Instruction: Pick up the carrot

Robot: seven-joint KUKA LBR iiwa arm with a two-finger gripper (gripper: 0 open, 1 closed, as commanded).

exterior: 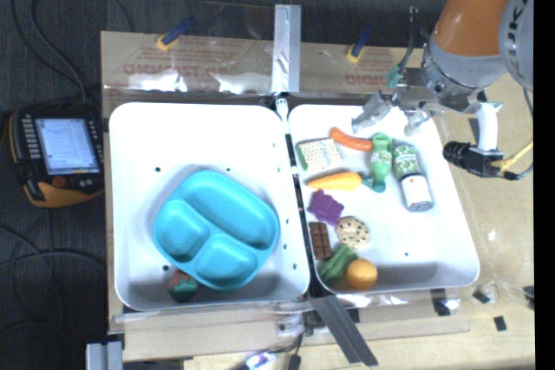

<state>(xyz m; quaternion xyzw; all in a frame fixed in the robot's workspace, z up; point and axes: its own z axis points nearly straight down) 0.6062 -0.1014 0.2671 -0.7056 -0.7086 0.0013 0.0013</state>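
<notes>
Camera view, looking down at a slant on two shallow white bins, showed the carrot (335,180) lying flat on the floor of the right bin (447,251), near that bin's left wall, long axis running left to right with its tip pointing left. A waffle-patterned card (317,153) sat just above it, a purple piece (326,207) just below, a green bottle (380,159) touched or nearly touched its right end, and a red chilli (351,139) lay above. The gripper (397,109) hung over the bin's back edge, above and to the right of the carrot, with its two fingers spread apart and nothing between them. The grey arm, orange band above the wrist, reached in from the upper right with the wrist pointing downward. To do the step well, it would probably have needed to travel left and forward, centre over the carrot's thick middle, turn so the fingers straddled its narrow width, then descend without nudging the bottle or card. The left bin held a blue divided tray (217,227).
</notes>
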